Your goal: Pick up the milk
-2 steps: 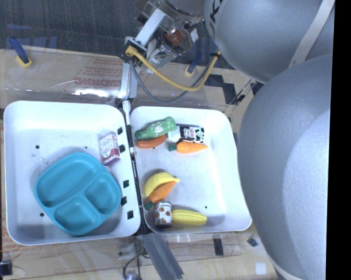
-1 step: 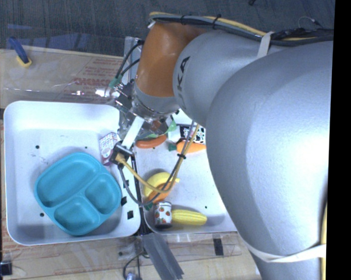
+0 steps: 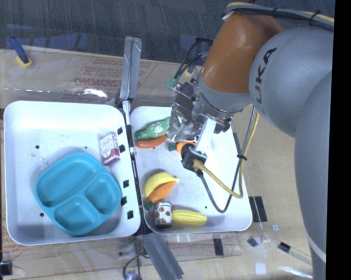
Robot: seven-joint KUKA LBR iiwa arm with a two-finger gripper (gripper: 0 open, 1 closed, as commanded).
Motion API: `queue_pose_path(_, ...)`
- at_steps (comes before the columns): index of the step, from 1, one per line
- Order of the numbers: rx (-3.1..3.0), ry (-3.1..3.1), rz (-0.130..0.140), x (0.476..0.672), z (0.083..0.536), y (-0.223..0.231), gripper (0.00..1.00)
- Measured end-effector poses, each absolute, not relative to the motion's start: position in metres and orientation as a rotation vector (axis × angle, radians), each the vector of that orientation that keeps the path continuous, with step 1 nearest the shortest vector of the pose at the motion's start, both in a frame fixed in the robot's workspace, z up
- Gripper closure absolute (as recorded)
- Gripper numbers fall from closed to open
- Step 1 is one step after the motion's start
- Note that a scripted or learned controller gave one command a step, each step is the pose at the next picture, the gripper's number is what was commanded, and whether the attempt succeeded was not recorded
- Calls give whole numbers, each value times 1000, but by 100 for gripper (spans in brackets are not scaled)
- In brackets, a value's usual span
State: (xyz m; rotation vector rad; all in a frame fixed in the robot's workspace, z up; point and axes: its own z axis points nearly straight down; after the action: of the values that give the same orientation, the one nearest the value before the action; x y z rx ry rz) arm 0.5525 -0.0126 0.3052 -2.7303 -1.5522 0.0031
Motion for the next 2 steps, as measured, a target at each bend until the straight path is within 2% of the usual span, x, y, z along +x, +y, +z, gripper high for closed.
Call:
queue_pose_path(1,-2733,-1541,8,499,186,-125,100)
queue_pose_path(2,-2893,-1219,6,527,154,-166,100)
